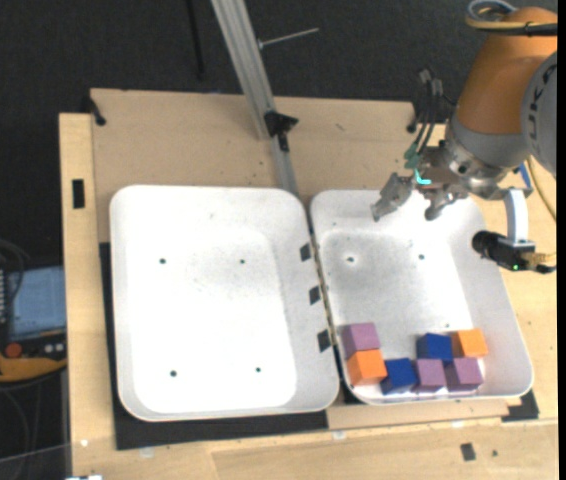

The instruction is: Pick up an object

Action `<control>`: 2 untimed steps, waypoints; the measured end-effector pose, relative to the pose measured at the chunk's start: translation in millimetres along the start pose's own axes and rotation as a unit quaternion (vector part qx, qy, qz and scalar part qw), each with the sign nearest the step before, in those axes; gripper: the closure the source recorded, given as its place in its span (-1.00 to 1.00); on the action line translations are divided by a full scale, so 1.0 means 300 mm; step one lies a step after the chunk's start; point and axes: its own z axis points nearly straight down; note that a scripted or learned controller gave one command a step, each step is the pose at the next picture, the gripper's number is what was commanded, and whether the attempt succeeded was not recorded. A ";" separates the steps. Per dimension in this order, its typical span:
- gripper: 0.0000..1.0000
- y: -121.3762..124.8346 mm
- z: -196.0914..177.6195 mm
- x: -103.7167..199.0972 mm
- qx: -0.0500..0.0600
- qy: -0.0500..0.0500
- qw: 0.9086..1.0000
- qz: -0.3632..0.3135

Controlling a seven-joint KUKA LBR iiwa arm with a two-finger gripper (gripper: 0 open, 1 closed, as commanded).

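Note:
Several small blocks lie along the near edge of the right bin (403,268): a purple block (361,337) on top of an orange block (367,366), two blue blocks (399,375) (434,347), two more purple blocks (430,373) (464,372) and a small orange block (471,343). My gripper (410,202) hangs over the far end of the right bin, well away from the blocks. Its two fingers (387,199) are spread apart with nothing between them.
The left bin (208,298) sits beside the right one, with black clips along the seam. A slanted metal rail (248,63) rises behind the bins. A black sensor (503,249) sticks out at the right bin's right rim. Cables and a box lie off the bench at left.

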 end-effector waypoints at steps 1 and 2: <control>-1.00 0.011 0.142 -0.004 0.002 -0.001 1.000 0.001; -1.00 -0.005 0.286 -0.001 0.002 -0.001 1.000 0.002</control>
